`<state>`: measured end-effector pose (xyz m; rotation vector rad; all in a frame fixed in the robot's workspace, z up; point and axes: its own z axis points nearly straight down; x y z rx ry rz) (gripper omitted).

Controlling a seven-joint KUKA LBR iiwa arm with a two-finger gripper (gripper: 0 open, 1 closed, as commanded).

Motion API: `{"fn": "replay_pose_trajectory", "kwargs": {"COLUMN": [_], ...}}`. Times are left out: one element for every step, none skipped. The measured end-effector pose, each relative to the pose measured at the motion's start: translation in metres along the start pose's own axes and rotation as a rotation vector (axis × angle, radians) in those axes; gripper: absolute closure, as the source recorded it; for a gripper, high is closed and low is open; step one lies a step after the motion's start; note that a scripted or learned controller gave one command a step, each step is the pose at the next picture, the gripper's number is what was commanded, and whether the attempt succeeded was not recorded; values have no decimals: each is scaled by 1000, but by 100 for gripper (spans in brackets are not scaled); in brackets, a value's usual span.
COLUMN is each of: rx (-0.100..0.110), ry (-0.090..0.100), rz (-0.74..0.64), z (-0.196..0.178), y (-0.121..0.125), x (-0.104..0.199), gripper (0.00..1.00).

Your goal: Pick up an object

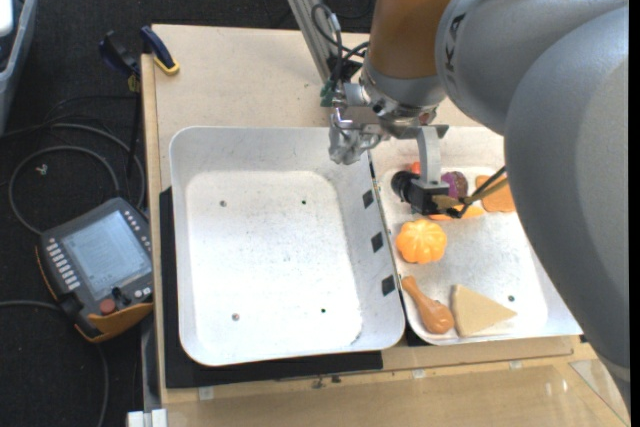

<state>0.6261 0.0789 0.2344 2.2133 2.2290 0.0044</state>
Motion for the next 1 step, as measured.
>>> {"fn": "replay_pose_trajectory", "kwargs": {"rx": [2], "ry": [-3], "rz": [4], "z": [0], "y": [-1], "x": [-3], "gripper": [0]}}
